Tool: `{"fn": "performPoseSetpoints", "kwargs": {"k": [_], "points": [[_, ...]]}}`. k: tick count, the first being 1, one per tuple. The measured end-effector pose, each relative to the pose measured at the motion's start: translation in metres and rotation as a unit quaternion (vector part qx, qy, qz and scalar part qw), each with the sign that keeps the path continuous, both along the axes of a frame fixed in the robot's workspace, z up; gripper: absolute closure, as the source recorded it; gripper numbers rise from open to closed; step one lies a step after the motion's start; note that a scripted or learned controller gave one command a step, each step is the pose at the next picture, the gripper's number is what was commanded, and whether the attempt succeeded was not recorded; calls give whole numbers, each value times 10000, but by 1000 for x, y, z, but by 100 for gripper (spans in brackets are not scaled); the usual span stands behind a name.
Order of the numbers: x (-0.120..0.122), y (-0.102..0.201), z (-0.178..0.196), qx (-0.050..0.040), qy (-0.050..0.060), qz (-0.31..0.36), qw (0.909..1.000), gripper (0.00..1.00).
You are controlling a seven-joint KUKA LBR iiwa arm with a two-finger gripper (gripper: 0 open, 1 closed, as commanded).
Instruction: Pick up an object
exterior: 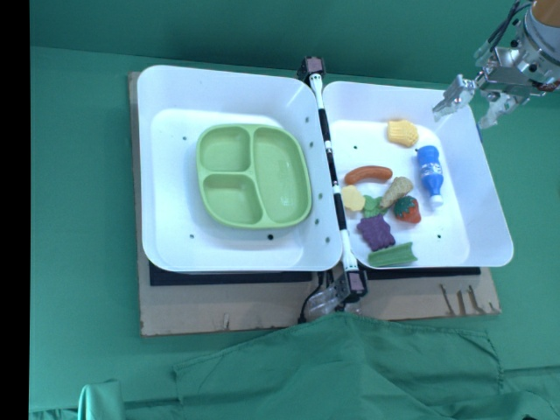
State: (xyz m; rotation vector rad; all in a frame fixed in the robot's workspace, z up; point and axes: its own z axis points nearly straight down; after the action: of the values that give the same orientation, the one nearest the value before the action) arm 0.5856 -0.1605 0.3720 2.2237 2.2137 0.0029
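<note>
Nearest in the right-hand white bin, small plastic toy foods lie clustered: light, rigid, probably slick. The blue toy bottle lies apart, best pinched across its body. Beyond, the gripper hovers over the bin's far corner, fingers released, holding nothing.

This looks like a robotics lab, not a home. A bench draped in green cloth carries a flat sheet of cardboard with two shallow white bins fixed side by side. One holds a green divided plate, the other plastic toy food. A robot arm reaches in from the right.
</note>
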Motion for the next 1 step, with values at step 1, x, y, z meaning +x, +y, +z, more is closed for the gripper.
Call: {"fn": "performPoseSetpoints", "kwargs": {"k": [1], "points": [[0,0,0,0,0,0,10000,0]]}}
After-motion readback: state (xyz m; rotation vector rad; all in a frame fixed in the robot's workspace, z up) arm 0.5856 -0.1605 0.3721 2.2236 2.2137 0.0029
